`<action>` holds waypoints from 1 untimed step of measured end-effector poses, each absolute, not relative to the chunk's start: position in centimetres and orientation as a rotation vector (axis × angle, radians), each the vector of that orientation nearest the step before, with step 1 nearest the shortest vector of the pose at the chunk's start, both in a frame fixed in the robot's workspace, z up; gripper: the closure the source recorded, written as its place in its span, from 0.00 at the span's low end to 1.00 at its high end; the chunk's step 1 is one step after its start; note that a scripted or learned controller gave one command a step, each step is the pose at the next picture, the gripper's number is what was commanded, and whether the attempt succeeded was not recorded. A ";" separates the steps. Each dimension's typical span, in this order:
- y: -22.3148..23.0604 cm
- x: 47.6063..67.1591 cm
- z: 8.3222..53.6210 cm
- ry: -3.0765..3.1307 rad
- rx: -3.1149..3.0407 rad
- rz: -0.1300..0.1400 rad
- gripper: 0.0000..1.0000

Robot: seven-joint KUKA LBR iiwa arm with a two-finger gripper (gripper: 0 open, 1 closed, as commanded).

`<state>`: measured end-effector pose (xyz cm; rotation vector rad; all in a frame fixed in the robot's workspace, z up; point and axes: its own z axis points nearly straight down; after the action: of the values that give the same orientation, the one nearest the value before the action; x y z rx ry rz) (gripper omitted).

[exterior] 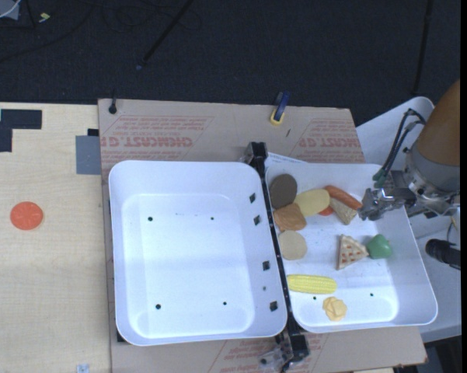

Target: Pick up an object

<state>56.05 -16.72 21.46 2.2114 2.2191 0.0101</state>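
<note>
Fixed overhead view, slanted. Two shallow white bins side by side on a cardboard sheet; the left bin and the right bin meet at a black clamp strip along the shared wall. All objects lie in the right bin. The arm enters from the right, its orange band at the frame edge, and the gripper sits over the bin's upper right part, near the far wall. Finger spacing too small and cluttered to read: cannot tell whether wide or narrow, and nothing is visibly held between them. Candidate objects relative to the gripper: orange carrot-like piece just to its left, beside a small tan wedge; green round piece just below it, apart from the tool; waffle-patterned triangle touching or nearly touching the green piece on its left. Further left, a cluster against the dividing wall: dark brown disc, yellow oval, tan-orange round piece, pale beige disc. Toward the near side: yellow corn cob lying across the bin, and a small yellow lump below it, both well apart from the gripper. On the wooden bench to the left, an orange disc. A blue-and-yellow clip sits on the cardboard's far edge.
</note>
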 end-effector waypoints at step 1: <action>-7.8 54.5 9.6 2.238 2.225 -0.007 1.00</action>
<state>54.46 -7.85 9.55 2.2248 2.2382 -0.0072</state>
